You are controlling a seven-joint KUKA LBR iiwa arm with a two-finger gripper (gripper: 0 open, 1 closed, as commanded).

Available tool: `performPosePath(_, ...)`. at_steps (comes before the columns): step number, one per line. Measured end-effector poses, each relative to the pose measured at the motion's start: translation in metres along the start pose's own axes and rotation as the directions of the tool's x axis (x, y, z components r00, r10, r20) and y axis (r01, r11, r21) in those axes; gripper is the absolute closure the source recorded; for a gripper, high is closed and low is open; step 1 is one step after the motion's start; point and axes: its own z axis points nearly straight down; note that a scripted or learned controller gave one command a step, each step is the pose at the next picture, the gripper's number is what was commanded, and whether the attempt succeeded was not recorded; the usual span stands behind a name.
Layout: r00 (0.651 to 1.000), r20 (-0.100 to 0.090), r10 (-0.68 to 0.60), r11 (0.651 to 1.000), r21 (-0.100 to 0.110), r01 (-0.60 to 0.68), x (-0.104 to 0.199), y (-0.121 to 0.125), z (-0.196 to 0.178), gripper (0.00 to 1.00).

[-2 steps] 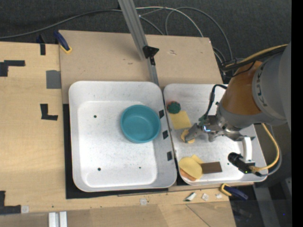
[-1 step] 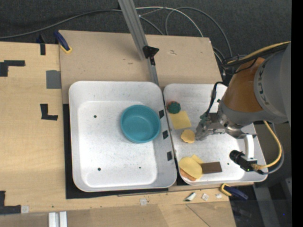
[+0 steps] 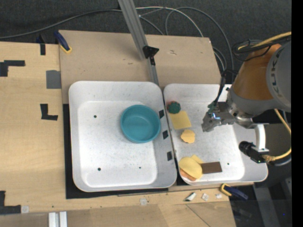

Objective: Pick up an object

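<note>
Several small objects lie in the right bin (image 3: 246, 171), none yet taken. At its near edge a yellow-and-pink piece (image 3: 190, 168) touches a brown block (image 3: 211, 167); further in, toward the bin's left edge, sits a small yellow lump (image 3: 188, 136), then a pale yellow square (image 3: 180, 120), then a green ball (image 3: 175, 108) with something red just behind it by the far-left corner. The gripper (image 3: 210, 121) hangs over the middle of this bin, well right of the square; whether its fingers are parted or closed I cannot tell, and nothing shows between them.

The square is probably the easiest target: it looks like soft, light foam that should give under pressure, best pinched across two opposite edges. The ball looks liable to roll away, and the block appears stiff and flat, offering little to grip from above.

The left bin (image 3: 85, 126) carries a blue bowl (image 3: 139, 123) near its right edge. Both bins are speckled white and rest on a bare wooden bench (image 3: 28, 103); beyond it, a metal pole (image 3: 135, 20) rises and cables (image 3: 189, 18) trail over dark floor
</note>
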Motion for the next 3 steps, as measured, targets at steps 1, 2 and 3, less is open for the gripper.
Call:
performPosePath(1,1.000,0.000,0.001,1.000,0.001,-0.001,-0.004,0.006,-0.044,1.00)
performPosePath(2,1.000,0.001,0.000,1.000,0.000,0.000,-0.004,0.007,-0.093,1.00)
performPosePath(3,1.000,-0.001,-0.005,1.000,0.006,0.005,0.051,0.029,-0.074,1.00)
